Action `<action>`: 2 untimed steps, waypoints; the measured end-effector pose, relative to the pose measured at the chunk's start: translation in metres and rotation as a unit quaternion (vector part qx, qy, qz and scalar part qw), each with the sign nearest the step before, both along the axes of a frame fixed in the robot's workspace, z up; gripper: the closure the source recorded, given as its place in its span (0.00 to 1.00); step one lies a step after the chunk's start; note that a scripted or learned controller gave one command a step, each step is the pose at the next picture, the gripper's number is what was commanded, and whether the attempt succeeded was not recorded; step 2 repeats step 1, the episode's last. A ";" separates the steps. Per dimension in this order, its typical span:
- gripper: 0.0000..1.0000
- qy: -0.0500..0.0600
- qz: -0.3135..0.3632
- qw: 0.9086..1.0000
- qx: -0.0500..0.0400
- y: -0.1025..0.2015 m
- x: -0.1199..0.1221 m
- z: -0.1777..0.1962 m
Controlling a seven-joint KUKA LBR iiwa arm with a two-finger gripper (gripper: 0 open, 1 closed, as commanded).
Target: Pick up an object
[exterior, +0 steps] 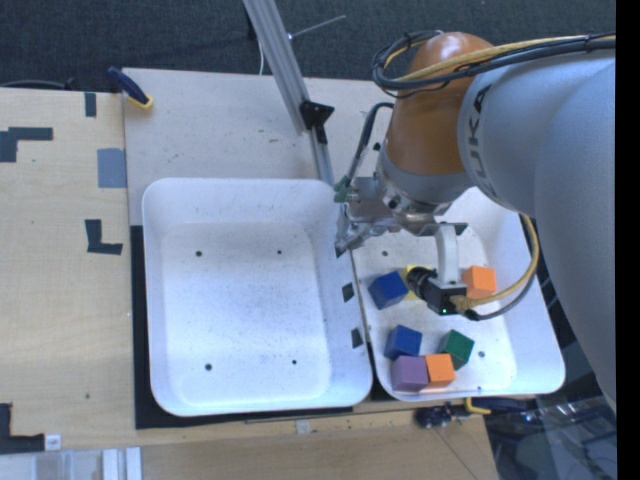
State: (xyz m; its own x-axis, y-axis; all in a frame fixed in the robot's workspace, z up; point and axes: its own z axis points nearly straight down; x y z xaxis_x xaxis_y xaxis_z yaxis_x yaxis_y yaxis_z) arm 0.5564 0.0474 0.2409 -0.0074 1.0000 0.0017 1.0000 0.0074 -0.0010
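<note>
Plainly, your arm (540,118) reaches over the right bin (497,360) because every candidate lies there. The left bin (250,298) offers nothing to grasp. The jaws hang low at the wall the two bins share, and you cannot tell whether they are apart or together (the wrist hides them). A blue cube (388,289) sits just beside them. An orange cube (482,280) lies further right. Toward the near wall cluster a second blue cube (404,341), a green cube (458,348), and a purple cube (408,372) touching another orange cube (440,368). The first blue cube stands alone, so it looks your easiest pick, though the wall may crowd one jaw.
</note>
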 end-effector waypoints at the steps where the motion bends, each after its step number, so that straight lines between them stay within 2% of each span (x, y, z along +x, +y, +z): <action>1: 1.00 0.001 -0.001 1.000 -0.001 0.046 0.007 -0.011; 2: 1.00 0.001 -0.001 1.000 -0.001 0.046 0.007 -0.011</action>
